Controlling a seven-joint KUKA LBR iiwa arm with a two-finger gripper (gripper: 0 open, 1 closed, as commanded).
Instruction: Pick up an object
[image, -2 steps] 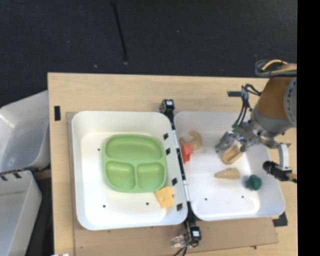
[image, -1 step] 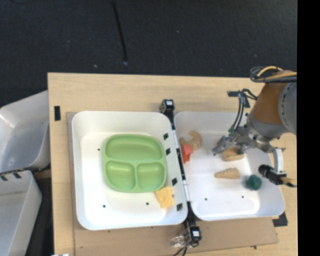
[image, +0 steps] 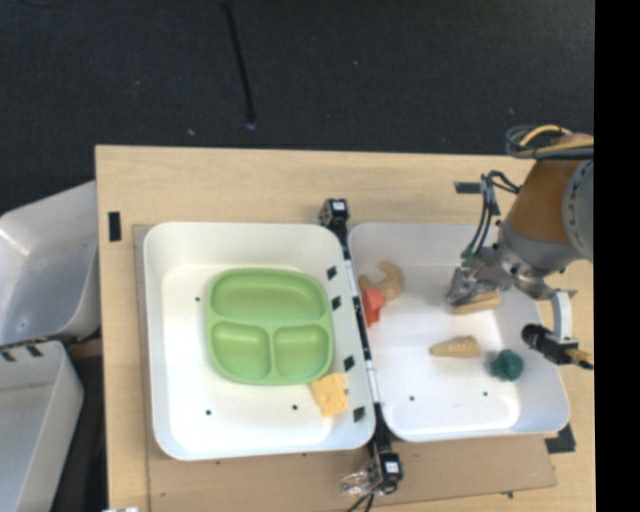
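Dark floor surrounds a light wooden table (image: 220, 180) that carries two shallow white bins side by side. Toward the table's left edge sits the left bin (image: 180, 400), holding a green divided plate (image: 268, 325) and a yellow block (image: 330, 394) near its front right corner. Toward the table's right edge sits the right bin (image: 450, 415), where the arm is working.

Low over the far right part of that bin is the end effector (image: 468, 292), directly above a small tan block (image: 482, 298) that lies right under its tip. Whether the fingers are spread or closed cannot be told from this slant, nor whether the block sits between them.

The relation that matters is vertical: the nearest candidate lies just below and a touch toward the table's right edge from the tip, so a short drop would likely meet it. A tan cone-shaped piece (image: 455, 348) lies nearer the front edge, its long axis running roughly left to right. A dark green lump (image: 507, 366) sits just beside the cone's right end. Near the divider lie a red piece (image: 373, 304) and a pale tan piece (image: 388, 278), well apart from the tip.
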